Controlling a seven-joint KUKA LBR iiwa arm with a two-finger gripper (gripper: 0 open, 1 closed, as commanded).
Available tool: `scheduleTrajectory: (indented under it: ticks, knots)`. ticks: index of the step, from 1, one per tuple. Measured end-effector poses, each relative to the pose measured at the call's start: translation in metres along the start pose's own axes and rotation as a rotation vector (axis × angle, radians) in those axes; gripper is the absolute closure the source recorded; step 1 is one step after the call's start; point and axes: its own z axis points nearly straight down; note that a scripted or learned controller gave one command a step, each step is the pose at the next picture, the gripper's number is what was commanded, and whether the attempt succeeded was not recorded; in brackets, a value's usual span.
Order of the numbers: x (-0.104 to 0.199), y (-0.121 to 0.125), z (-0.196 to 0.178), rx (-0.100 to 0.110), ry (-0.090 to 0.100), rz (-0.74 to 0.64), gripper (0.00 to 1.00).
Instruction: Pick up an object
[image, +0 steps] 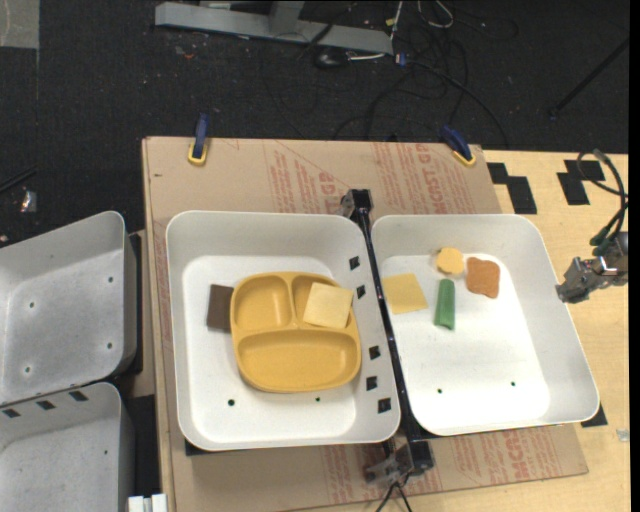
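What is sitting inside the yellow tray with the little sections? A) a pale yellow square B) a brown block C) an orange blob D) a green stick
A: a pale yellow square lies in the upper right section of the yellow tray, while the brown block sits outside it on the left and the green stick is in the other bin.
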Motion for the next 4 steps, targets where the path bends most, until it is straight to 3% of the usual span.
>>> scheduleTrajectory:
  ticks: [3,4]
  knots:
    - [0.151,0.035,0.032,0.005,0.004,-0.004,1.0]
    - [0.206,0.034,0.031,0.004,0.004,-0.006,1.0]
